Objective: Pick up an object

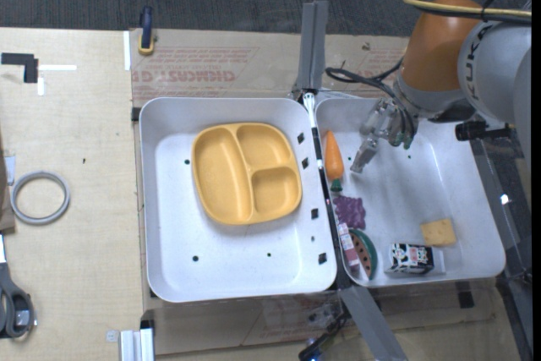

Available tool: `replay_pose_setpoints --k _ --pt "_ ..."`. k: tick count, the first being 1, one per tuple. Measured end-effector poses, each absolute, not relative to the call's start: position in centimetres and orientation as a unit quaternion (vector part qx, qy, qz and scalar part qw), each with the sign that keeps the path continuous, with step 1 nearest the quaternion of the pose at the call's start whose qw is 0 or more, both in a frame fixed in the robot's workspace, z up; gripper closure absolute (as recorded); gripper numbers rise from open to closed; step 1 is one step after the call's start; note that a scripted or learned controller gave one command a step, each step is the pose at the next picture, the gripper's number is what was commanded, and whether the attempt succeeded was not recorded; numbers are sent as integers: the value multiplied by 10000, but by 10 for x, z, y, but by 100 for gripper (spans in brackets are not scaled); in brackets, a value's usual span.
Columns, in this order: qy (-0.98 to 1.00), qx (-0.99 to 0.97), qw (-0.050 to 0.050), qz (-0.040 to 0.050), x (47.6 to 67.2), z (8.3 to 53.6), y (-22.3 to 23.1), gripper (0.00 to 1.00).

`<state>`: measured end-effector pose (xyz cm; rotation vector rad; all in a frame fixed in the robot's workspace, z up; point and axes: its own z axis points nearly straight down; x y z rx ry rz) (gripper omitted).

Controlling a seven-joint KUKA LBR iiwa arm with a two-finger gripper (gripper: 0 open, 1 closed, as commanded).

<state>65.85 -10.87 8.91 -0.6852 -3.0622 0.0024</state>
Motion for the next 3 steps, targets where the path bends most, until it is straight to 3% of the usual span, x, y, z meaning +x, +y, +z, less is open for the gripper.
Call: replay_pose_setpoints --k 1,2,3 --pt "-9963 -863 0 -3 649 90 -91 0" --pt "-9961 -883 -11 -8 650 98 -92 100" --pt "-9988 -485 2 0 594 90 -138 100"
